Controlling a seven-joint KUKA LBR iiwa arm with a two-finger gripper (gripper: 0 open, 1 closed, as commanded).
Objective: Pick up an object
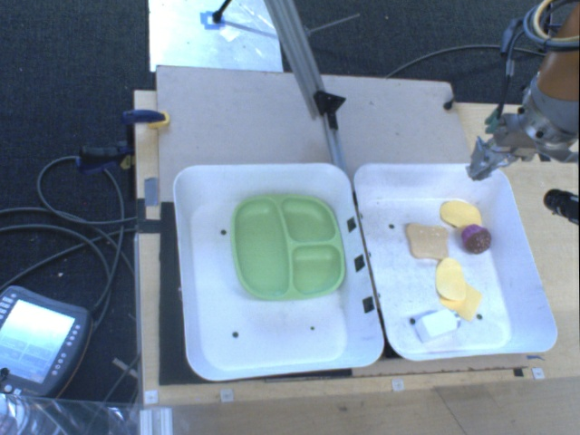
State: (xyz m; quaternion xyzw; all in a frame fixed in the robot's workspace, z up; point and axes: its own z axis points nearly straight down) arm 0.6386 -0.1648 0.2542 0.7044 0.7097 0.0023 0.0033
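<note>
The right bin (391, 188) holds several small items. A tan toast slice (427, 240) lies near its middle, with a yellow chip (460, 213) and a purple ball (476, 238) to its right. Lower down sit a yellow oval piece (450, 279), a yellow wedge (469, 303) and a white block (436, 324). My gripper (481, 165) hangs at the bin's far right corner, above the rim and apart from every item. Nothing shows between its tips.
The left bin (204, 333) carries a green divided tray (289, 246). A slanted metal pole (299, 53) crosses the back of the bench and ends between the bins. Cables and a pendant (36, 333) lie on the floor at left.
</note>
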